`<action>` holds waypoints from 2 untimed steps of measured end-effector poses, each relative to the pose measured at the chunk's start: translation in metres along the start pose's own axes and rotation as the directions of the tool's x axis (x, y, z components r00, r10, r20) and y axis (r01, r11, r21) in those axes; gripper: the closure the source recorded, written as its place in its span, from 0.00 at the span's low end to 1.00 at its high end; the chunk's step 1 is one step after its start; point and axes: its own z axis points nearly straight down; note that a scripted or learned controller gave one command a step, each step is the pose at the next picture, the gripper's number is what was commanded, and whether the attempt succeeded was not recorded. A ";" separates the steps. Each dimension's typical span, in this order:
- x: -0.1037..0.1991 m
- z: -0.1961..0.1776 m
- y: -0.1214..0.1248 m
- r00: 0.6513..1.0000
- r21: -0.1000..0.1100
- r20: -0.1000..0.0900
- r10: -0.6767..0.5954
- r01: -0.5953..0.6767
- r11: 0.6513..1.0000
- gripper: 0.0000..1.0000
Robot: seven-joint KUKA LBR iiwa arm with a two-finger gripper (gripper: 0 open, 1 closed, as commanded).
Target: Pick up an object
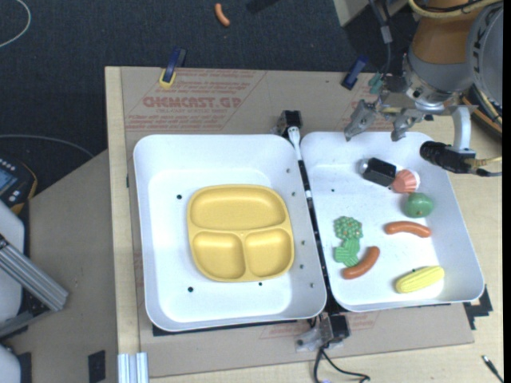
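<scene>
the left bin (152,214) holds a yellow tray (239,231). in the right bin (455,214), left to right: broccoli (347,238), two sausages (361,262) (408,229), black block (378,171), corn (418,278), apple (417,205). the gripper (375,124) hangs above that bin's far edge, fingers apart, holding nothing.

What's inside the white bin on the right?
The right bin holds broccoli, two sausages, corn, a green apple and a black-and-pink item.

One fixed camera looks down at a slant on the brown cardboard-covered bench (200,102); both shallow white plastic bins (160,294) sit mid-frame, moderately near; dark carpeted floor (96,22) crosses the top.
</scene>
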 end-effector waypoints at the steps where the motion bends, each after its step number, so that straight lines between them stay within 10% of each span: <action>1: 0.000 -0.009 0.002 1.000 -0.015 0.002 -0.002 0.002 1.000 0.00; 2: -0.001 0.054 -0.002 1.000 -0.007 0.000 -0.001 0.001 1.000 0.00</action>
